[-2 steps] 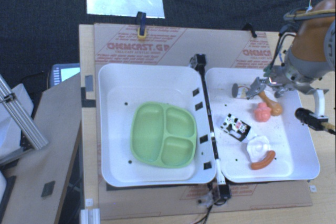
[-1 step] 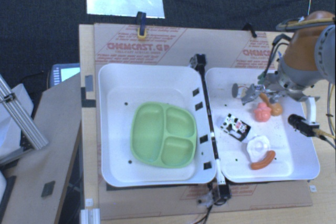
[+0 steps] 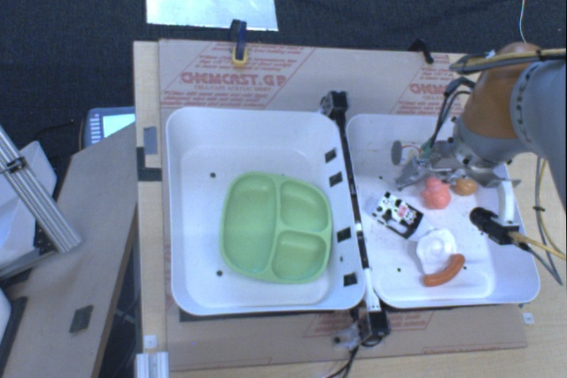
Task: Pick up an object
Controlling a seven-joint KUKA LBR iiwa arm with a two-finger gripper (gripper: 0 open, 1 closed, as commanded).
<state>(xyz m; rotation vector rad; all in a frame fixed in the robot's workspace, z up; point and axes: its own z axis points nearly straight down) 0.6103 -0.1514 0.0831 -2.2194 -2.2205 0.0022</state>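
Our gripper [image 3: 409, 162] hovers just beside the pink ball [image 3: 435, 193] in the right bin [image 3: 505, 288]; its grip we cannot tell; we should descend squarely over the ball.

A yellow clamp [image 3: 239, 56] grips the printed board [image 3: 266, 75].

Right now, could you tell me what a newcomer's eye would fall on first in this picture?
Most likely the green divided plate, lying alone in the left bin. Next comes the grey arm with its orange band, reaching from the right over the right bin, its gripper low near a pink ball. In front of these lie a black-and-white patterned block, a white toy and a sausage.
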